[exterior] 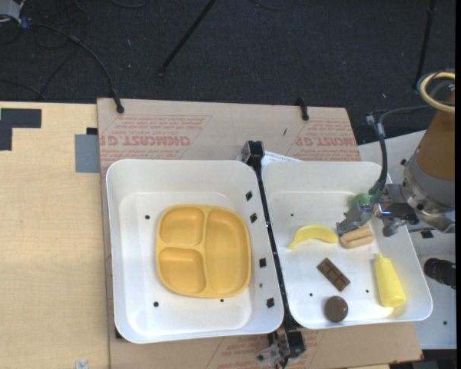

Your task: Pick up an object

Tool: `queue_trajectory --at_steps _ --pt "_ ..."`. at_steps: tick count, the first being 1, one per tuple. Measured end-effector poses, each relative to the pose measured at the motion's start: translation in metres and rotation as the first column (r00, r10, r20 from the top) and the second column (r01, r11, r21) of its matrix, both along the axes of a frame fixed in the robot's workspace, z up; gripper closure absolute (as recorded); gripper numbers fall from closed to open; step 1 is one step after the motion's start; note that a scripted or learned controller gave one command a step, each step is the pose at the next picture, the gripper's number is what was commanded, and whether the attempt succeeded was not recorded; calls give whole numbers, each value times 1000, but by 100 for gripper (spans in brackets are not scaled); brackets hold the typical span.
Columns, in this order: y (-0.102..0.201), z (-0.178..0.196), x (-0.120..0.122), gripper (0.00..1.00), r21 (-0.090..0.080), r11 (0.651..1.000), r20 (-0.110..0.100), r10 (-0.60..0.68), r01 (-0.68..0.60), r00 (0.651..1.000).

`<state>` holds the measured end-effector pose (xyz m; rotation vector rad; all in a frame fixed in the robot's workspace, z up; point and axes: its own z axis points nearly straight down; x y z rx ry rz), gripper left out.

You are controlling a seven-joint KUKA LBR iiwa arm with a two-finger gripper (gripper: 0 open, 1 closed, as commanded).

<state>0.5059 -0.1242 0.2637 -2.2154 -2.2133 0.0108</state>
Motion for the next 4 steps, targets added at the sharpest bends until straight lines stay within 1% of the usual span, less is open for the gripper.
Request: queue_trajectory --at_steps 1,2,3,4 --pt "0 4 1 0 -1 1000 8 1 -1 1000" --pt "-1 -41 -3 0 0 1000 4 1 -1 1000" --pt "-10 -92 0 0 0 1000 3 0 0 1000" --pt "-5 -156 0 0 1 1000 1 1 -1 1000"
